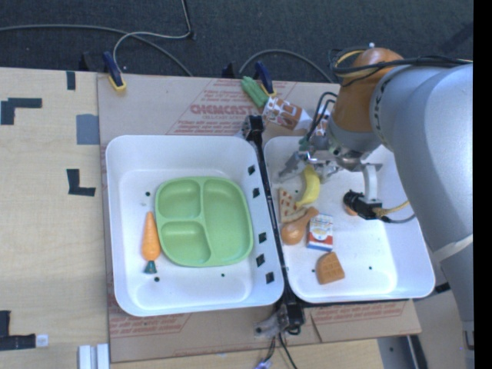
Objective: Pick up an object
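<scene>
My gripper (309,166) hangs low over the back left part of the right bin (384,283), open, its grey fingers (287,167) spread to either side. A yellow toy banana (310,190) lies just in front of it, its upper end reaching up between the fingers. I cannot tell whether they touch it. Close by lie a pizza slice (286,204), an orange-brown bun (294,229), a small red and white carton (320,233) and a brown bread piece (330,268).
The left bin (123,283) holds a green divided plate (204,221) and a toy carrot (150,237). A printed packet (283,114) and a green clamp (254,91) lie behind the bins. A black divider (265,206) runs between them. A cable plug (360,204) hangs off the wrist.
</scene>
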Robot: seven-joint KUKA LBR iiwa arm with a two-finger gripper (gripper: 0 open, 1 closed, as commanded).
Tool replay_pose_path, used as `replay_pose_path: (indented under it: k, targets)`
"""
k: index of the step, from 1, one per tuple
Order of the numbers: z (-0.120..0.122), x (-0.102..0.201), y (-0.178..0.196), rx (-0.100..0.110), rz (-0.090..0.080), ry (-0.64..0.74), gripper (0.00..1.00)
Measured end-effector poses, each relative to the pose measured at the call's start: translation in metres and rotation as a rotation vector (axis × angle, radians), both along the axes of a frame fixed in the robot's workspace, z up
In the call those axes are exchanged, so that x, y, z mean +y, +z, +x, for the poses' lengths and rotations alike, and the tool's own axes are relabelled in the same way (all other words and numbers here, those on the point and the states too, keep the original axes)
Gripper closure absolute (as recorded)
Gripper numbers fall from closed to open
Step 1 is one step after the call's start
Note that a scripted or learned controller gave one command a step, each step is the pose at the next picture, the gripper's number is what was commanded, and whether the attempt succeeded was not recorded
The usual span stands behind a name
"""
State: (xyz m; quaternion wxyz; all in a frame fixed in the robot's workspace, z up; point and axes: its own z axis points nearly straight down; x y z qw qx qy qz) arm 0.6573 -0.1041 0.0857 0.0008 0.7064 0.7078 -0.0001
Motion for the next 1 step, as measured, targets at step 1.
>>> replay_pose_path:
  k: [1]
  targets:
    - [0.0001,0.0001,0.0097,-0.001,0.000,0.001,1.00]
